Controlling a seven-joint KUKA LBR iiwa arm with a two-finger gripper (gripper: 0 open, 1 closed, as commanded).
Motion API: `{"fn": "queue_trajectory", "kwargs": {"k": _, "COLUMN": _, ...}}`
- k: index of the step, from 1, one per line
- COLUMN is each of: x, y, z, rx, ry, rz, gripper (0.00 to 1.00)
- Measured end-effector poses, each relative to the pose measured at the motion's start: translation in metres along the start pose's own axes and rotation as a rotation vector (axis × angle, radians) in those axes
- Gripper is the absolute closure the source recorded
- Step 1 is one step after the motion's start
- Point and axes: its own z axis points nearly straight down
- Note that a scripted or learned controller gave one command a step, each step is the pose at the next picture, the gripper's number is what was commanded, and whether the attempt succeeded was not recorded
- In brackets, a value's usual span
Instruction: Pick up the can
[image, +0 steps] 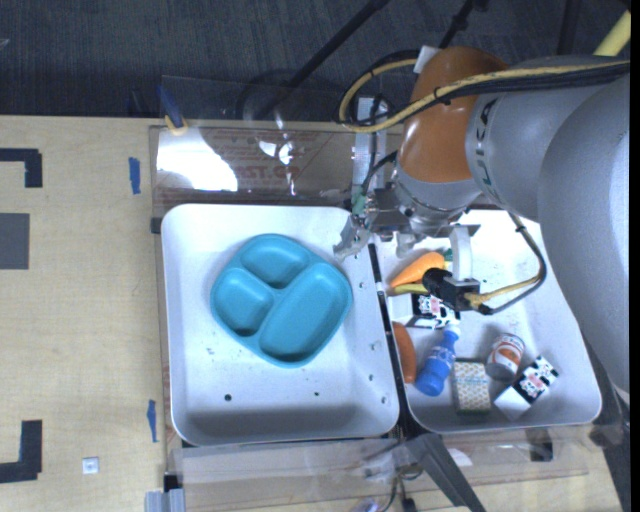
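The can (507, 352), small and silver with a red and white label, lies in the right bin (575, 330) near its front right. My gripper (374, 236) hangs over the divider between the two bins, at their back edge, well to the upper left of the can. Its fingers stand apart and open with nothing between them.
Around the can in the right bin lie a black and white carton (537, 379), a tan patterned block (472, 386), a blue bottle (437, 364), an orange carrot-like stick (403, 350), a yellow-orange fruit (418, 270) and a small black and white box (433, 308). A blue divided plate (281, 298) fills the left bin (200, 380).
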Motion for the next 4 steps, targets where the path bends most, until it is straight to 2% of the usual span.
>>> {"fn": "queue_trajectory", "kwargs": {"k": 1, "x": 0.025, "y": 0.047, "z": 0.000, "rx": 0.000, "ry": 0.000, "rz": -0.036, "gripper": 0.00}}
{"fn": "queue_trajectory", "kwargs": {"k": 2, "x": 0.039, "y": 0.036, "z": 0.034, "rx": -0.018, "ry": 0.004, "rz": -0.119, "gripper": 0.00}}
{"fn": "queue_trajectory", "kwargs": {"k": 3, "x": 0.078, "y": 0.050, "z": 0.073, "rx": -0.001, "ry": 0.000, "rz": 0.083, "gripper": 0.00}}
{"fn": "queue_trajectory", "kwargs": {"k": 4, "x": 0.154, "y": -0.030, "z": 0.039, "rx": 0.004, "ry": 0.000, "rz": 0.015, "gripper": 0.00}}
